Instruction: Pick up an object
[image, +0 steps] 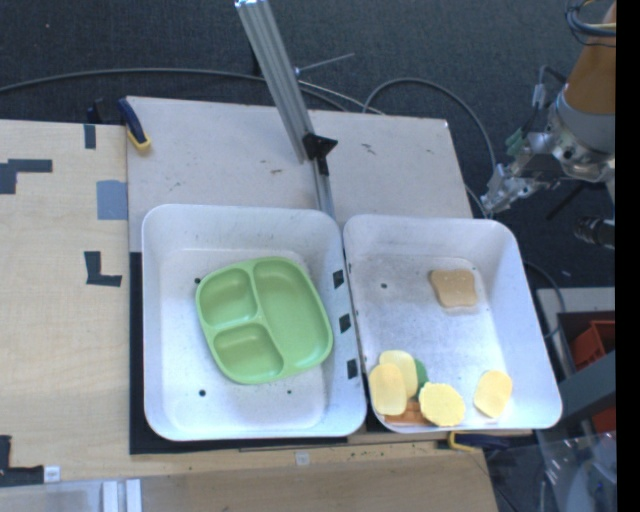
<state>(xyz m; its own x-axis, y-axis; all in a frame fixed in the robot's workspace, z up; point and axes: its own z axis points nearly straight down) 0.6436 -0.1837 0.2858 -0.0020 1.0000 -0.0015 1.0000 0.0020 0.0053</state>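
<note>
The right bin (520, 270) holds a tan bread-like slice (454, 288) near its back and a cluster of yellow pieces along its front: two overlapping ones (391, 383) over a bit of green and orange, one rounder piece (441, 404) and one at the front right (492, 392). My gripper (497, 193) hangs above and just outside the bin's back right corner, away from every piece, with nothing seen between its fingers.
The left bin (160, 300) holds a green divided plate (262, 319). A grey metal pole (283, 80) slants across the bench behind the bins. Cables lie on the dark floor beyond. A yellow and blue clamp (133, 124) sits at the bench's back left.
</note>
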